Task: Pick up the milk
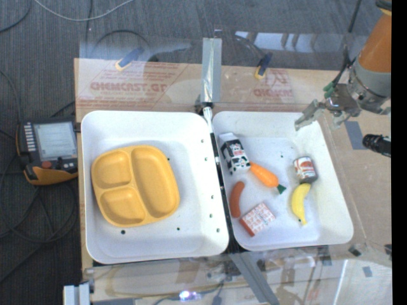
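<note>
Currently: black-and-white cow-patterned milk carton (234,155) lying in right white bin (331,230), beside orange carrot (264,175); gripper (316,112) above bin's far corner, fingers spread, empty.

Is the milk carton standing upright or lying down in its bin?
Lying down: the milk carton rests lengthwise on the right bin floor, beside the carrot.

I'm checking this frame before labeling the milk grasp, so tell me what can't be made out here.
- Gripper, camera view: too small and blurred to tell whether the fingers are open or shut.
- Arm above the orange band: cut off by the top right edge.
- Milk carton: print too small to read.
- Can and red box: labels too small to read.
</note>
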Available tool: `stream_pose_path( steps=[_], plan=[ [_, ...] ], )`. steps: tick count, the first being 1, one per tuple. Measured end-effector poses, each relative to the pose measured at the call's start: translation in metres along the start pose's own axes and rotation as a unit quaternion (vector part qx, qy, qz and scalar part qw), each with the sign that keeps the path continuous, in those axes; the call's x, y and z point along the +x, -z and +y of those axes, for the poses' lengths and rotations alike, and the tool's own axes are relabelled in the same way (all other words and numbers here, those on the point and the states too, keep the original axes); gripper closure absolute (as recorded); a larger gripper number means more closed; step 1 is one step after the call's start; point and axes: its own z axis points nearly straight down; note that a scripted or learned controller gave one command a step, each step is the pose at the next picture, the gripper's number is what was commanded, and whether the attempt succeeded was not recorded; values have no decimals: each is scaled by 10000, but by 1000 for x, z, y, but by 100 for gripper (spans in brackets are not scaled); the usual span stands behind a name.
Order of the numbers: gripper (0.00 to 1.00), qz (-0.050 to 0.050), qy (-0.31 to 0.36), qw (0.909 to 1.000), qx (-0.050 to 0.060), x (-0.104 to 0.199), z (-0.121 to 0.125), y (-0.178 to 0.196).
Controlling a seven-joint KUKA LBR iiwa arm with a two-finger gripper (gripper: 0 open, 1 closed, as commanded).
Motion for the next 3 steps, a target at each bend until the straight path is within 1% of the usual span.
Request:
stream_pose_path(
  steps=[1,2,3],
  plan=[
    [0,0,332,9994,3,98,8,-103],
    [0,-22,693,9976,-4,106,26,-138],
    [0,-15,520,9986,-78,53,-24,-151]
  ],
)
